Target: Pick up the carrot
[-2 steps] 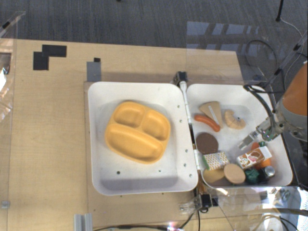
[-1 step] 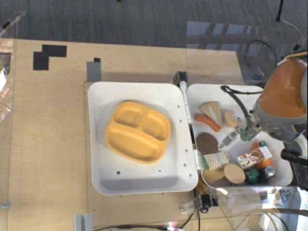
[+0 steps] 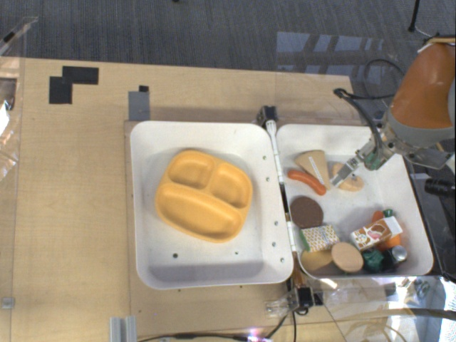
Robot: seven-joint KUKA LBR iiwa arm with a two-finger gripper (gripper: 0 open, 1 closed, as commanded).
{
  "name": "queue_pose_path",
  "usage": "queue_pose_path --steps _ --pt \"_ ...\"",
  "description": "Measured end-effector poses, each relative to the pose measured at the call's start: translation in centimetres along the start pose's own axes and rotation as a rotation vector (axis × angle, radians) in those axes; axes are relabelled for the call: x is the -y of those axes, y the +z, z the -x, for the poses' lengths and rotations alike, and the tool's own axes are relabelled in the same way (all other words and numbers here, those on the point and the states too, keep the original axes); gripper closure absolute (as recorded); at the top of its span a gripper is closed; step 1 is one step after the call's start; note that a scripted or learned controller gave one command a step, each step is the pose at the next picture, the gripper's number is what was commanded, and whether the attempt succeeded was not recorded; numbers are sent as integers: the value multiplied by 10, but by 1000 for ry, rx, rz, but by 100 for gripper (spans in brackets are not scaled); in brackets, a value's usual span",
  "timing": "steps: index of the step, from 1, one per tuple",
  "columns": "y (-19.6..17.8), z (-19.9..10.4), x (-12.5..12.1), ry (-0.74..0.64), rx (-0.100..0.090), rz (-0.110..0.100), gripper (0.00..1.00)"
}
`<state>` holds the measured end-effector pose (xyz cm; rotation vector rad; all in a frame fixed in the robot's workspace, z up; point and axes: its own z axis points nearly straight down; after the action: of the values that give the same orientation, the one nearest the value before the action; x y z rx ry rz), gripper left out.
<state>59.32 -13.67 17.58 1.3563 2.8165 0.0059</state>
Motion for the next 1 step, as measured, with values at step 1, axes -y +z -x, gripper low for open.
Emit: queue_pose_path --steps 1 --pt "83 0 43 -214 12 4 0"
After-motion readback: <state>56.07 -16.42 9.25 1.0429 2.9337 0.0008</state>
